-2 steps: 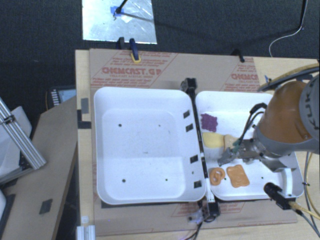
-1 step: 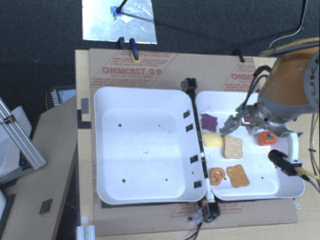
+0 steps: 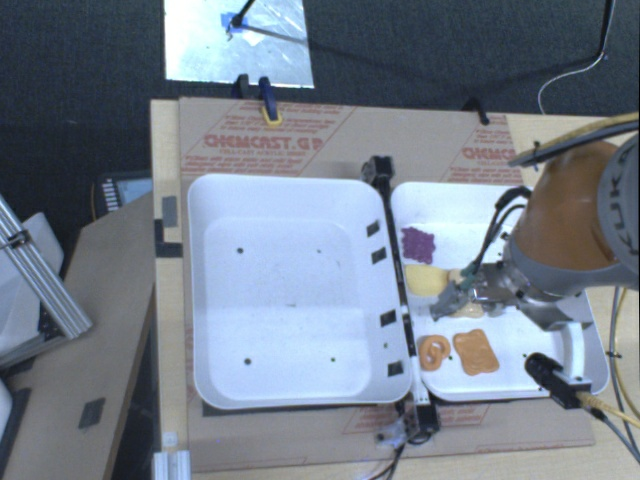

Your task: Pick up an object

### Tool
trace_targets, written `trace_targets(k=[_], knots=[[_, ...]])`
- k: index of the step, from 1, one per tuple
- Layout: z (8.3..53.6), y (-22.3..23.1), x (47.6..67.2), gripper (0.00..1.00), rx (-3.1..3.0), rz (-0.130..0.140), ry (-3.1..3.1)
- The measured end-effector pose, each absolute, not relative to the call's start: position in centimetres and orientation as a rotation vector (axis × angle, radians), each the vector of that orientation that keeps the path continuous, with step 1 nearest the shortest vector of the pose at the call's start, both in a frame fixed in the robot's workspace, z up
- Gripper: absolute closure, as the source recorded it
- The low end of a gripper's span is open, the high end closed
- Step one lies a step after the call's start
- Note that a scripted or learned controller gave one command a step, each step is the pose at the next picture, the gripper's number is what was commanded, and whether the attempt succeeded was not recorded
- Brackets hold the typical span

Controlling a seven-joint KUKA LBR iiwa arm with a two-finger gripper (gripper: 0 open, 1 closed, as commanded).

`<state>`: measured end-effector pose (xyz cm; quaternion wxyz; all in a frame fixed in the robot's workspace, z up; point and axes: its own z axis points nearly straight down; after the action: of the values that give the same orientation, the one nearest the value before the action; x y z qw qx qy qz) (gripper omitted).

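The gripper [image 3: 447, 305] is hovering with the yellow object [image 3: 427, 281] just up-left of its tip; whether it is apart or together, I cannot tell

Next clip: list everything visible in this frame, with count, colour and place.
Shallow white plastic bins: two, white, side by side on the bench.
Purple lumpy toy: one, purple, right bin, upper left part.
Pale yellow rounded toy: one, yellow, right bin, below the purple toy.
Orange pretzel-shaped toy: one, orange, right bin, near front edge.
Orange toast-shaped slab: one, orange-tan, right of the pretzel.
Shiny silver sheet: one, silver, on dark floor behind the bench.
Arm's two-finger gripper: one, grey, low over the right bin beside the yellow toy.
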<state>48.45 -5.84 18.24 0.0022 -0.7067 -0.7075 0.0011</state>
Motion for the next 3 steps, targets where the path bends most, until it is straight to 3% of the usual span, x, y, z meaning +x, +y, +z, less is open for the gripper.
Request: trace_targets(k=[1,2,3], knots=[[27.2,-4.2,48.9,0.0,-2.219,-0.013,-2.235],[48.5,-3.8,50.5,0.0,-2.226,-0.023,-2.239],[48.9,-3.7,50.4,1.0,-2.214,-0.008,-2.237]])
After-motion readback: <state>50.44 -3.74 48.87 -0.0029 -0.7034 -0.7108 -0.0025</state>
